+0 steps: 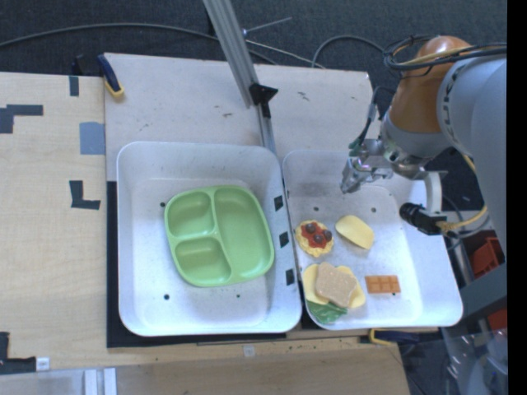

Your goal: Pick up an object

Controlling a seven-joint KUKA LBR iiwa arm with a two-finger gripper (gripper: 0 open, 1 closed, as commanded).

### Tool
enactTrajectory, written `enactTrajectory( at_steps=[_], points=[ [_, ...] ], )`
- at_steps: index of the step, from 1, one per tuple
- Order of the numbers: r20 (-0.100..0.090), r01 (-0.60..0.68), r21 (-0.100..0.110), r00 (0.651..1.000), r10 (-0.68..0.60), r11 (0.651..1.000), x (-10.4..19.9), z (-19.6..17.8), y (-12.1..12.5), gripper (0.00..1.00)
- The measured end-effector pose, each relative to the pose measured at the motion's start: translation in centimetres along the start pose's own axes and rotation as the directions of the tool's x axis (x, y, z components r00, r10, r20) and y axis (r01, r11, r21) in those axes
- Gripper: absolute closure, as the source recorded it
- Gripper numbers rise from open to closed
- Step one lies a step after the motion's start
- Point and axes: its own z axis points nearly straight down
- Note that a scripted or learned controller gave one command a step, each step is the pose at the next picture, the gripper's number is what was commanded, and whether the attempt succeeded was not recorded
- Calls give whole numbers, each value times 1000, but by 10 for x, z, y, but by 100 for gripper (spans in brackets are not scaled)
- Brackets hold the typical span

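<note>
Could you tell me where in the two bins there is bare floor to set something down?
Right bin: bare along the far wall, left of the gripper; crowded near the front with toy food. Left bin: bare strips around the green tray, widest on its left.

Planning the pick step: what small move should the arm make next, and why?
Probably move the gripper toward the yellow piece, then descend. It sits at the right bin's far end, holding nothing, and that piece lies nearest, apart from the others.

Overhead slanted view of both bins (123,220)
</note>
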Motion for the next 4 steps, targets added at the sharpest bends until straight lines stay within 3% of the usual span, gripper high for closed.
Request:
enactTrajectory(
  at_steps=[1, 3, 4],
  points=[
    [1, 0, -2, 1000, 0, 1000, 0, -53, 1, 100],
    [-3, 5, 5, 1000, -5, 1000, 104, -76, -34, 100],
    [-1, 4, 7, 1000, -4, 1000, 151, -64, -53, 100]
  ],
)
